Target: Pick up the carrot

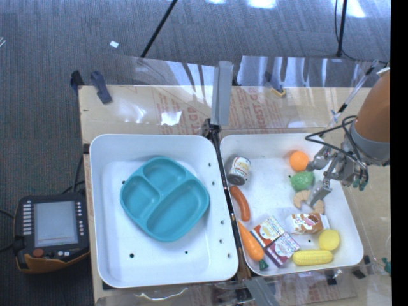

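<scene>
Jaws (pixel 317 193) hang at the right of the frame above the croissant (pixel 306 200), beside the green vegetable (pixel 302 181); whether they are released or clenched cannot be told. Carrot (pixel 250 243) lies lower centre, against the right bin (pixel 354 225) left wall, well apart. Reaching it likely requires travel toward lower left.

Two bins side by side, a plate left, food right

The plate (pixel 164 198) lies in the left bin (pixel 102 234); in the right bin (pixel 274 146), the carrot (pixel 250 242) lies at lower left, below the sausage (pixel 241 203), left of the corn (pixel 312 257).
</scene>
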Available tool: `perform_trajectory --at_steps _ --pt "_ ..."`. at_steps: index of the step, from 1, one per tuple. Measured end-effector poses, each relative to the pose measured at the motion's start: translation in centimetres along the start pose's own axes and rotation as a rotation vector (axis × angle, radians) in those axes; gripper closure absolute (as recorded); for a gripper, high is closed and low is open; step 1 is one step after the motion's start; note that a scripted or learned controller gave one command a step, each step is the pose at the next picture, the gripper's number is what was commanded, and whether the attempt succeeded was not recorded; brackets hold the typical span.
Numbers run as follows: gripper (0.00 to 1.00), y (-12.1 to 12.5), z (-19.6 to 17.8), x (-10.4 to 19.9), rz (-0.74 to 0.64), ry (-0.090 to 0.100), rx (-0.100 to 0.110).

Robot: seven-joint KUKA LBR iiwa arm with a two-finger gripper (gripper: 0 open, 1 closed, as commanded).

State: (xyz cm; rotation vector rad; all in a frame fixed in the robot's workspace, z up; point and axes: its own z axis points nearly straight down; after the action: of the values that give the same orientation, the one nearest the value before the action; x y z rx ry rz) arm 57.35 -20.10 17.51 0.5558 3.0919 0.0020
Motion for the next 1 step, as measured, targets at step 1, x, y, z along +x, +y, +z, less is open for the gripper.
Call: perform_trajectory --at_steps 1 --pt "0.0 -2.29 6.55 3.83 0.106 -0.021 -0.007"
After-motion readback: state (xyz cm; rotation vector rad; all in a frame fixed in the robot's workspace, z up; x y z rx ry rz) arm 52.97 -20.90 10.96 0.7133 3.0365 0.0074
